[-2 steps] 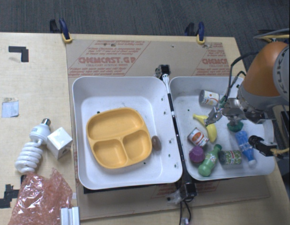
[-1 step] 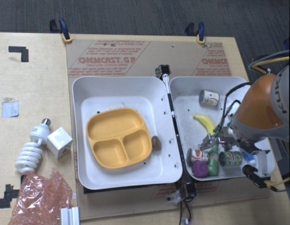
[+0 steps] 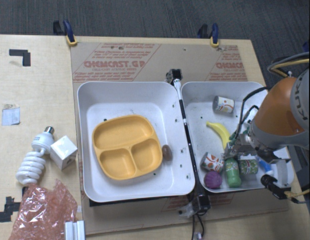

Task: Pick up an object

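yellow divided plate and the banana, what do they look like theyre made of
The yellow divided plate looks like moulded plastic: one even matte colour, soft rounded ridges between three compartments. The banana also looks like plastic, probably a toy: uniform bright yellow with a smooth, slightly glossy skin and no blemishes, though real fruit cannot be ruled out.

Yellow tray & banana, green cans, purple ball.
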